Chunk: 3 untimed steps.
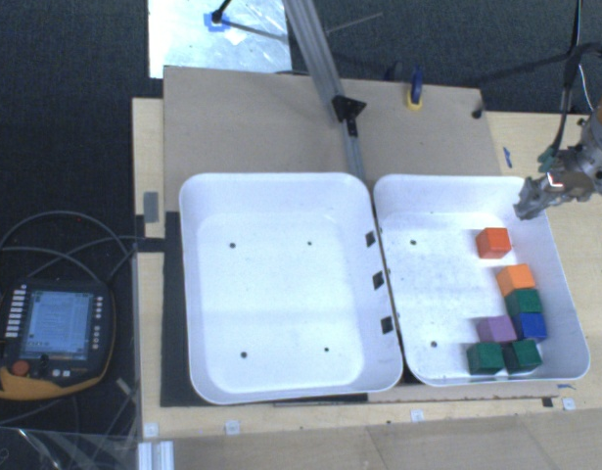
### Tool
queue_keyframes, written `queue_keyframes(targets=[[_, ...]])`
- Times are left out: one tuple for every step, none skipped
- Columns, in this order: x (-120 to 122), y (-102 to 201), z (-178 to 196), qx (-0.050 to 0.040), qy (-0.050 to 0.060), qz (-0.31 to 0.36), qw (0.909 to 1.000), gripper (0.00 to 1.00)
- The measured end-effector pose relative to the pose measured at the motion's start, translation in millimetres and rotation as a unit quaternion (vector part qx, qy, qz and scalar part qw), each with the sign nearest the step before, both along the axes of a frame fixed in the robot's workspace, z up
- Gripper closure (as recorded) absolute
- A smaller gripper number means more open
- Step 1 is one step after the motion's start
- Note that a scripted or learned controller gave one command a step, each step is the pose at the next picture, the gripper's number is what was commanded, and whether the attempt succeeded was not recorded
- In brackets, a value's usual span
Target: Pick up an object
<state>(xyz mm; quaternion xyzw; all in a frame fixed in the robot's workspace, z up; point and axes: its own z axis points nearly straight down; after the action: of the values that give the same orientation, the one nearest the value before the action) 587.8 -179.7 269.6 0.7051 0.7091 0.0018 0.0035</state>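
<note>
Over the right bin's (560,292) far right corner, gripper (532,202), finger state unclear, red-orange cube (492,242) just beside, other cubes nearer

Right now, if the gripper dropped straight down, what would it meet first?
Probably the right bin's far right rim; the gripper hangs over that corner. The orange block sits clear. Height is unclear.

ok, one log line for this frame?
gripper: over right bin's far right corner, nothing seen held | red-orange block: nearest, apart | other blocks: clustered at near right | left bin: untouched
</note>
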Motion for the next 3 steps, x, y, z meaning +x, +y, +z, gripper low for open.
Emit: queue_keyframes(targets=[[-6,49,-2,0.0016,0.003,0.002,1.0000,1.00],[-2,98,-17,0.0019,0.003,0.002,1.0000,1.00],[5,151,-31,0.0021,0.004,0.002,1.0000,1.00]])
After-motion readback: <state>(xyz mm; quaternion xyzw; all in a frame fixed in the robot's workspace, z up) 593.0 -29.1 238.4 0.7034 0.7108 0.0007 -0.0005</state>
